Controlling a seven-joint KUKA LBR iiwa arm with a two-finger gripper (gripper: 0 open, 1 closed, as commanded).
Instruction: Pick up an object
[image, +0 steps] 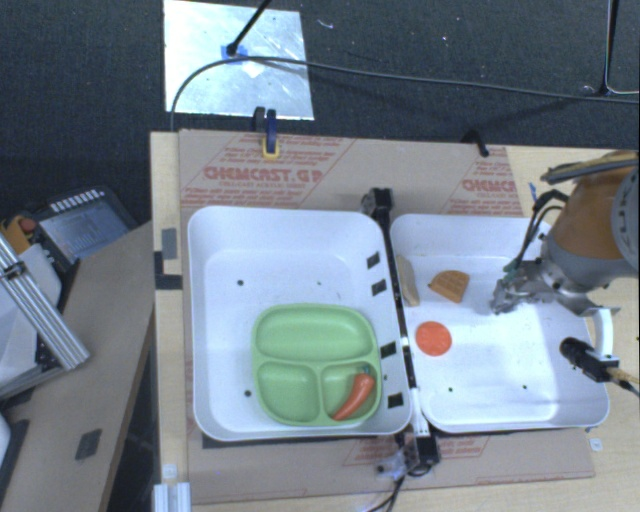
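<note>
Tool (503, 298) hangs low over the right bin (520, 408), near its far right part, with the grey and orange arm (590, 235) reaching in behind it. Whether it is wide or narrow I cannot tell; it is small and dark against the white floor, and nothing can be made out inside it.

Three candidates lie in that bin. A tan wedge (450, 285), perhaps a piece of toy bread, sits just to the left of the tool and is the nearest thing to it. An orange disc (434, 339) lies nearer the front, close to the divider between the bins. A pale sliver (408, 281) rests against the left wall. In the left bin (225, 300) a green divided tray (300, 345) holds a red-orange pepper (355, 395) in its front right compartment.

The wedge looks the likeliest target. It is probably light, stiff plastic or foam, so little force should be needed, though a smooth skin could let it slide out. A grip across its narrower width, near the middle, seems safest. The disc appears flat and low, likely harder to take without scraping the floor. The sliver, tight against the wall, leaves little room on that side.
</note>
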